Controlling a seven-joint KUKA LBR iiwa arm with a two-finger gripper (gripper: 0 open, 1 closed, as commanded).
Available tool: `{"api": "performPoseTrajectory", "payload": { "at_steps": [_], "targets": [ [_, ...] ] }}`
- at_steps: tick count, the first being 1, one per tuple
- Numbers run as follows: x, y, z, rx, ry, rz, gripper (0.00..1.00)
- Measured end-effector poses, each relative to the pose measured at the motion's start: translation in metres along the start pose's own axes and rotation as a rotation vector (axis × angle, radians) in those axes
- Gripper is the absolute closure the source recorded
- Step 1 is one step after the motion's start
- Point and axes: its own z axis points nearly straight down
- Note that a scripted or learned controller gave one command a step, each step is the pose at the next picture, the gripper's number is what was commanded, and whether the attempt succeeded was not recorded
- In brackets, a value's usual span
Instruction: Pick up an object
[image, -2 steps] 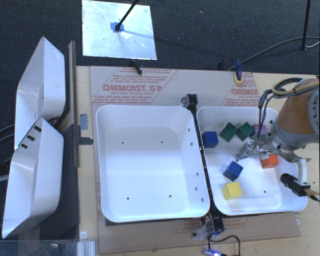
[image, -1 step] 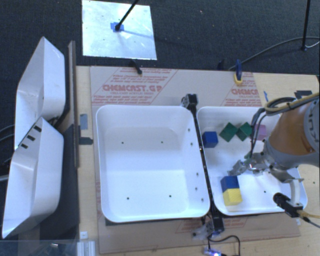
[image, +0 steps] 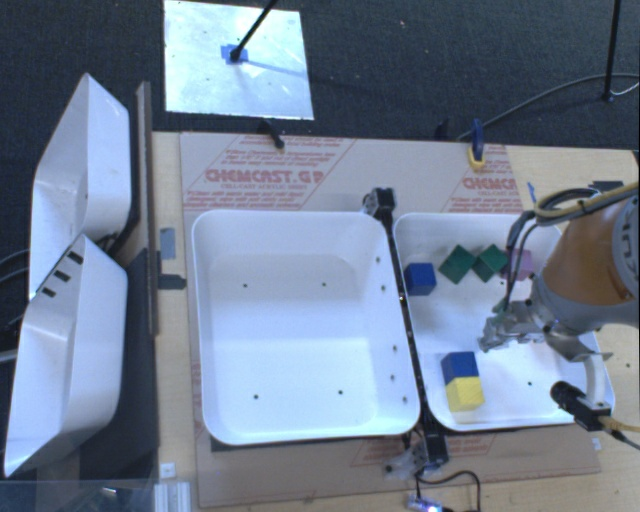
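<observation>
1. Dark carpet surrounds a pale wooden bench (image: 300, 165) carrying two shallow white bins side by side; the left bin (image: 300, 330) shows only its bare white floor, and the right bin (image: 520, 405) holds all the loose pieces.
2. Spare white tubs (image: 75, 290) are stacked off the bench's left edge, and a grey sheet (image: 240, 85) lies on the carpet beyond its far side.
3. The arm (image: 595, 270), grey with its orange band, hangs over the right bin, and the gripper (image: 500, 335) sits low above the bin floor, near the middle; whether it is spread or closed I cannot tell, and nothing is visibly caught in it.
4. Closest candidate: a yellow-and-blue block (image: 462, 380) just in front of the gripper, towards the near wall, apart from it.
5. Further back lie a blue cube (image: 420, 278), two green blocks (image: 473, 264) touching each other, and a pinkish piece (image: 522, 265) partly hidden by the arm.
6. Handling, as a judgement: the blocks look rigid, light and smooth-faced (probably foam or plastic), so they should neither deform nor break, though they may slide if nudged off-centre.
7. Best hold: two opposite flat sides of the yellow-and-blue block, squarely and about mid-height; it stands clear of its neighbours and the walls.
</observation>
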Motion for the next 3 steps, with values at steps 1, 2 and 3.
{"api": "performPoseTrajectory", "payload": {
  "at_steps": [1,2,3],
  "targets": [
    [0.053,-0.022,0.011,0.002,0.002,-0.003,1.00],
    [0.058,-0.022,-0.024,-0.001,0.000,-0.001,1.00],
    [0.057,-0.022,-0.041,0.000,0.000,0.000,1.00]
  ]
}}
